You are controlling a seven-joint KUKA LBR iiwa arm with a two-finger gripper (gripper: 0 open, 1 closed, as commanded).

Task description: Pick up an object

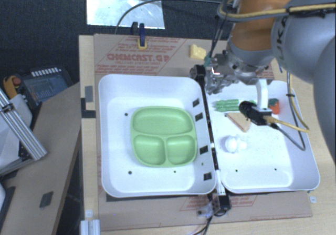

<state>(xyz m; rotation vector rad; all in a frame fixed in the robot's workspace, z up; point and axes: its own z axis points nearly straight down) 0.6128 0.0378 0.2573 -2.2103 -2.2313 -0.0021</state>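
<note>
Over right bin (294, 176): gripper (216, 82) above 4 small items, finger state cannot be told. Approach step, nothing held. Next: descend onto green piece (227, 105).

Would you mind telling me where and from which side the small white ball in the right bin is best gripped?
Probably straight from above, closing across the white ball's middle. It looks round, so no side seems better, and it lies alone on the right bin's floor, apart from the tan wooden block, leaving room around it.
</note>
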